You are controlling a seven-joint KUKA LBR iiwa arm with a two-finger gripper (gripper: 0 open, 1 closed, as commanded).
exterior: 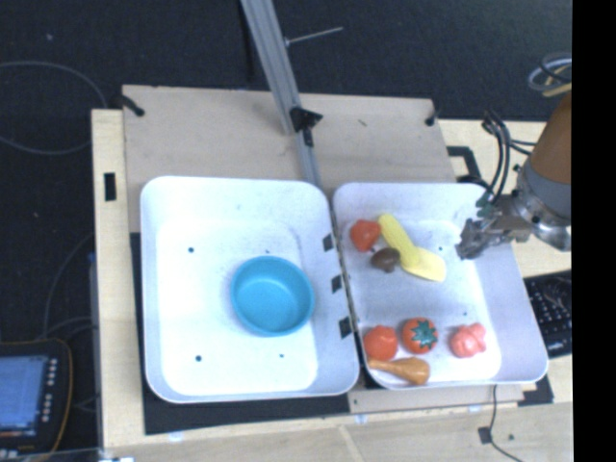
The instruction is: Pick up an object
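My pincer (474,243) hung over the right bin's (508,335) far edge, near the banana (412,250), probably lining up. Grip state? Couldn't tell.

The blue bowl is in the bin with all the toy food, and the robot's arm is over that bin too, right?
Not quite. The camera view shows the blue bowl alone in the left bin. The toy food lies in the right bin, where the end effector hovers.

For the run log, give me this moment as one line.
gripper: over right bin, right edge, holds nothing seen | nearest: banana | left bin: blue bowl | pick: not yet done
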